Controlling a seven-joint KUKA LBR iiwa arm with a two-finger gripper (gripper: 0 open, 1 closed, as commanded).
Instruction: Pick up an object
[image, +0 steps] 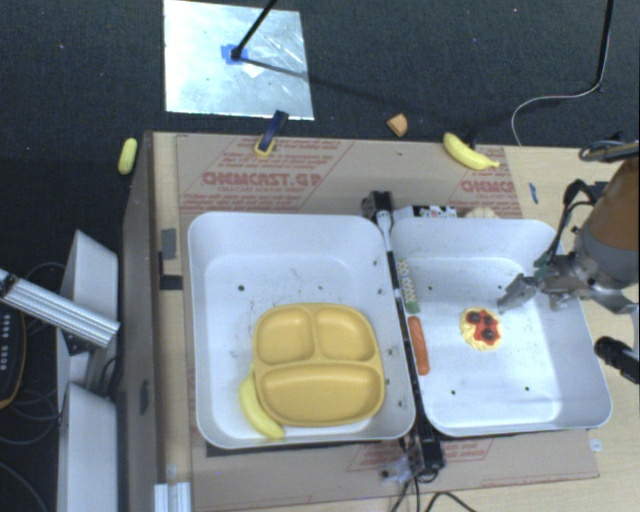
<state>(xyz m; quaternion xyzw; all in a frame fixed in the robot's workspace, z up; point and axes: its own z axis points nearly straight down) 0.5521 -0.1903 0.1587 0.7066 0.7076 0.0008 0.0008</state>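
In the right bin (575, 395), on its bare white floor, lies the reference piece for this entry: a small round toy (482, 328), yellow with a red and dark top, flat and apart from every wall

Item 1. Banana (258, 412), yellow; nearer the camera than the round toy and well to the view's left of it, in the left bin (215, 260), tucked against the plate's near corner

Item 2. Divided plate (318, 362), yellow, three compartments; well to the view's left of the round toy, across the seam between the bins

Item 3. Orange stick (420, 344), carrot-like; near the round toy on its left, lying along the right bin's inner wall

Item 4. Pincer (520, 292); just beyond the round toy and to its right, low over the bin floor, not on the toy. Whether it is released or clenched cannot be told at this slant; nothing is seen grasped in it

Item 5. Second banana (468, 150), on the table (330, 170) well beyond the round toy, outside both bins

Risk, as judged: the round toy is thin and lies flush, so a descent from this offset could close beside it on bare floor, or nudge it toward the orange stick. A slightly high closure would likely slip over its top and come up empty
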